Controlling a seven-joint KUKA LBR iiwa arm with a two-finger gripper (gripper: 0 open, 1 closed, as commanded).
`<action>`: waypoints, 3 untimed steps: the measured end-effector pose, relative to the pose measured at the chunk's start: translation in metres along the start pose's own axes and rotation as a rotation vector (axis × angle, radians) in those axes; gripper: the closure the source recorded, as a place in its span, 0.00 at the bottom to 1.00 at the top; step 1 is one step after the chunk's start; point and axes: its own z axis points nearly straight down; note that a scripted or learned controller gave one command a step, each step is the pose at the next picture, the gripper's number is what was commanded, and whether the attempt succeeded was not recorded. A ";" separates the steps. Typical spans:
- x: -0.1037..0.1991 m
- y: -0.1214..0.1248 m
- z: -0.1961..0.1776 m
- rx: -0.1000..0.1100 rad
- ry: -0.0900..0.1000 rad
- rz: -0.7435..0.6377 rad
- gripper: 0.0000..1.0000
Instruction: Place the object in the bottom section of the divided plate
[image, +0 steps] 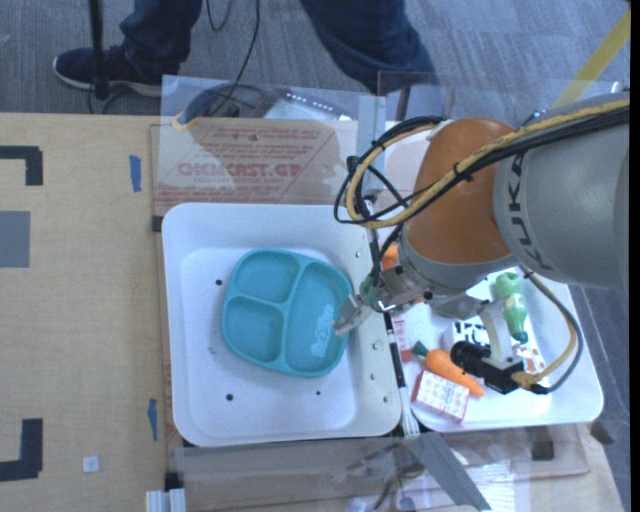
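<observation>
The claw (352, 312) hovers at the teal divided plate's (285, 312) right rim; its grip cannot be told, nor any object in it; a release here risks spilling outside the plate.

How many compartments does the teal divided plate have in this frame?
3. On the teal divided plate: one at the upper left, one at the lower left, and a larger one along the right side, where the gripper sits at its rim.
</observation>
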 end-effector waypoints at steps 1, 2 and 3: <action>0.000 0.001 -0.009 0.000 0.000 0.002 1.00; 0.000 0.001 -0.009 0.000 0.000 0.001 0.00; 0.000 0.001 -0.009 0.000 0.000 0.001 0.00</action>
